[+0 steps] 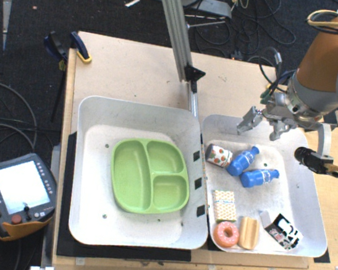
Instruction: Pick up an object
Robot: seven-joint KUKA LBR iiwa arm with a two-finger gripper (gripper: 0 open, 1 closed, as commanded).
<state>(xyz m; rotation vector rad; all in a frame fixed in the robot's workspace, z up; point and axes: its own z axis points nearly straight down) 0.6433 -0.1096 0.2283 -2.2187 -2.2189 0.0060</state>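
Nearest the camera, a pink donut (226, 233), a bread roll (249, 232) and a black-and-white packet (284, 231) are seen along the right bin's (320, 212) front edge, with a checkered wafer (224, 203) just behind the donut. Farther back, two blue bottles (250, 168) and a small can (219, 156) are noted, while a green divided plate (150, 175) is seen in the left bin (92, 127). Farthest, the gripper (262, 126) is held above the right bin's rear rim with fingers spread and nothing between them.

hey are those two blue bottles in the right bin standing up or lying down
Lying down. Both blue bottles rest on their sides on the right bin floor, white caps pointing up-right, below the claw.
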